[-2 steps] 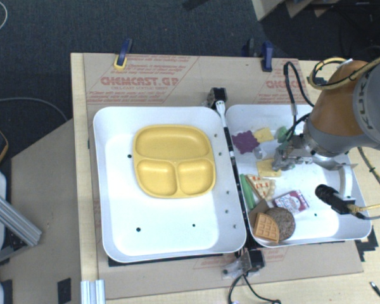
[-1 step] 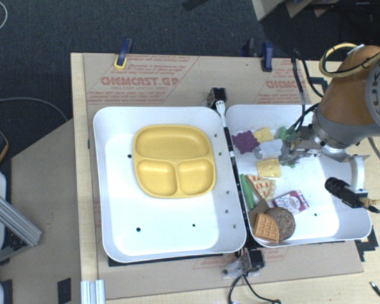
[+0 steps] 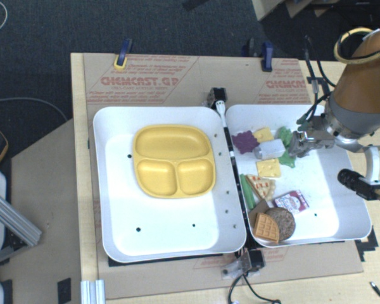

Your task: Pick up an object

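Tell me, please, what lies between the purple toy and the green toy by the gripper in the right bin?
In the camera view, a small yellow piece and a pale grey-white item lie between the purple toy and the green toy.

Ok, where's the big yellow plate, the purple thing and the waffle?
yellow plate (image 3: pixel 173 142), camera view, on the floor of its large top compartment.
purple thing (image 3: pixel 244 141), camera view, on the middle of its body.
waffle (image 3: pixel 266 227), camera view, on the centre of its gridded face.

The counter is a tan board printed with red lettering, filling the middle of the frame. Two shallow white bins rest on it side by side: the left bin and the right bin. Two clamps, one yellow and one blue, grip its upper edge.
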